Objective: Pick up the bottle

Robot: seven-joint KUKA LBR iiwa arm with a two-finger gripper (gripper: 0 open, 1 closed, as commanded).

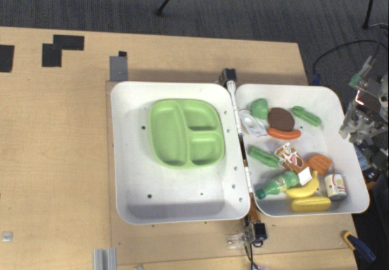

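Green bottle [276,184] lies among toy food in right bin [340,104]; hand's [364,118] grip state can't be told.

Even, fairly bright overhead light. The white bins [176,211] show mild glare and soft shadows along their inner walls. Detail is slightly soft throughout.

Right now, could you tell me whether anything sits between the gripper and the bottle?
Yes. The gripper is beyond the bin's right edge, and the bottle lies low in that bin, with a banana touching it and a can on the gripper's side.
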